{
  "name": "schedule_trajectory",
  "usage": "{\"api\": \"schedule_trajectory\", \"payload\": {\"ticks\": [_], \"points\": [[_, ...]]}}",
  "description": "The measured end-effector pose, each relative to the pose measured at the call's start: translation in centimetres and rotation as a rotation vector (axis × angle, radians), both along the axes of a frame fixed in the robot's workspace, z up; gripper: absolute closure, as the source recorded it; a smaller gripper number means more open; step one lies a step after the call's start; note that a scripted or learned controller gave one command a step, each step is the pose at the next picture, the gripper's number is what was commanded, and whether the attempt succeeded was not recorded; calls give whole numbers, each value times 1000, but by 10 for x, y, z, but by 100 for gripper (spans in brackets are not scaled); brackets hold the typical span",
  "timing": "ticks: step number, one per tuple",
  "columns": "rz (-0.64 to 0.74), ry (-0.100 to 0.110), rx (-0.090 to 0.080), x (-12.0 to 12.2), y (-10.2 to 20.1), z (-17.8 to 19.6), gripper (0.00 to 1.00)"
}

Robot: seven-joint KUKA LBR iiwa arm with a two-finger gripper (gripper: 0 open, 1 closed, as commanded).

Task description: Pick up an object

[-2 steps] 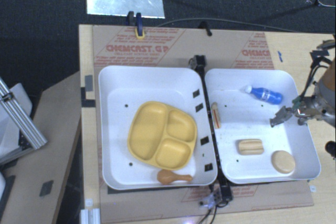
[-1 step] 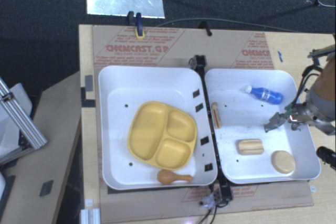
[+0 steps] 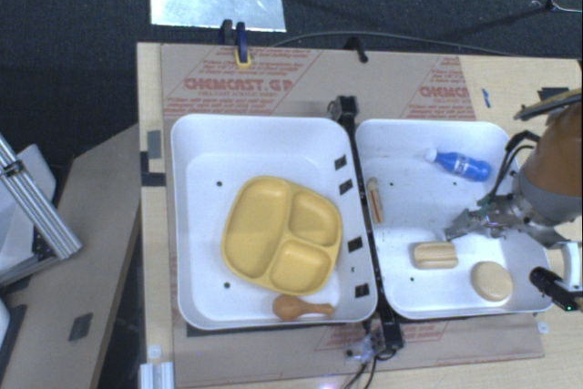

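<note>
— Tan block (image 3: 434,255) lying lower right of frame, in the right bin (image 3: 401,196); gripper (image 3: 465,226) hovering just beside, approaching.
— Finger state: cannot tell. Next, needing lowering over the block.

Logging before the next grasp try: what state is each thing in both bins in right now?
Yellow divided plate: flat in left bin, compartments bare.
Drumstick toy: lying beside the plate's near edge.
Blue bottle: on its side, right bin.
Tan bar: lying flat, ungrasped.
Round cream piece: resting flat, ungrasped.
Gripper: low over right bin, near the bar.
</note>
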State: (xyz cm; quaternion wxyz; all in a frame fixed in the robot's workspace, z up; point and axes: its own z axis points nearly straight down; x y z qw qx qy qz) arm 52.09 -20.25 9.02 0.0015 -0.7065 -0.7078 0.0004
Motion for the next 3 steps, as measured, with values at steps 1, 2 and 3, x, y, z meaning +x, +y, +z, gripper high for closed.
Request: {"api": "schedule_trajectory", "payload": {"ticks": [1,2,3], "points": [[1,-7,-3,2,-1,13,100],[3,-10,-4,5,3,77,100],[3,-11,-4,7,2,131,100]]}}
